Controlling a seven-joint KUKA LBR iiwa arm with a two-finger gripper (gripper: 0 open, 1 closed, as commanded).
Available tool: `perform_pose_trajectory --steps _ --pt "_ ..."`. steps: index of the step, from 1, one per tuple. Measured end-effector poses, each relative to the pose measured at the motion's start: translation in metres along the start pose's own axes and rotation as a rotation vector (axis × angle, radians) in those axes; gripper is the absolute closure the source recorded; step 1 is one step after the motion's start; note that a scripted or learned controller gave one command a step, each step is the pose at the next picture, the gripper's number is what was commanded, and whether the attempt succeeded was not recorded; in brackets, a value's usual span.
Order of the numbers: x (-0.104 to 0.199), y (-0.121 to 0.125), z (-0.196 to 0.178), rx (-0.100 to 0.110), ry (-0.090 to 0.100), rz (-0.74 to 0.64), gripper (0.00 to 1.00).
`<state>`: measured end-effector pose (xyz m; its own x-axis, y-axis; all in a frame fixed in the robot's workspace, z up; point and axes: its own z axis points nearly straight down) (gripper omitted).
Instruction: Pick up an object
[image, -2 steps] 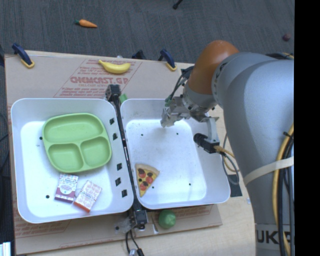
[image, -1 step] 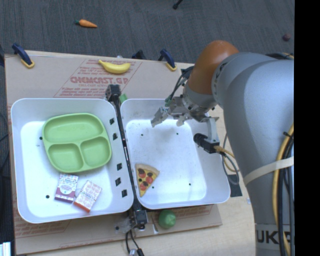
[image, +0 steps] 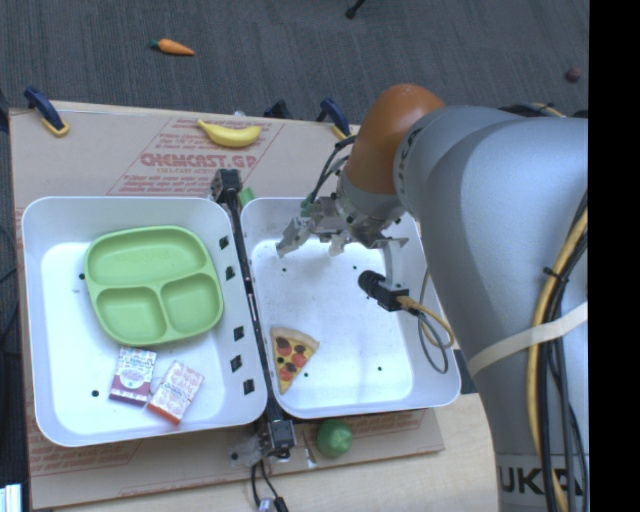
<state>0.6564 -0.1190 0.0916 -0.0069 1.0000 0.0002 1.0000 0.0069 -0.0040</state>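
The pizza slice (image: 291, 356) lies flat near the front left corner of the right bin (image: 400, 385), close to the divider between the bins, its point toward the front rim. The hand (image: 312, 232) hangs over the far part of that same bin, well apart from the slice, with nothing between its fingers; whether they stand apart or together I cannot tell. The grey arm (image: 490, 200) with its orange band (image: 385, 130) comes in from the right.

In the left bin (image: 45, 330) a green tray (image: 153, 282) with three compartments sits toward the far side, and two small packets (image: 157, 385) lie side by side near the front. A lime (image: 335, 437) rests on the bench just in front of the right bin. A banana (image: 230, 131) lies on the cardboard (image: 120, 150) behind the bins. A carrot (image: 174, 46) lies on the floor beyond the bench.
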Motion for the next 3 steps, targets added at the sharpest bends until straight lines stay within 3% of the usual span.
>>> perform_pose_trajectory --steps 1,2,3 --pt "0.000 0.000 -0.011 0.001 0.000 -0.002 1.00" --pt "0.081 -0.020 -0.153 -0.005 0.001 0.000 1.00" --pt "0.081 -0.020 -0.151 -0.002 0.001 0.001 0.00"
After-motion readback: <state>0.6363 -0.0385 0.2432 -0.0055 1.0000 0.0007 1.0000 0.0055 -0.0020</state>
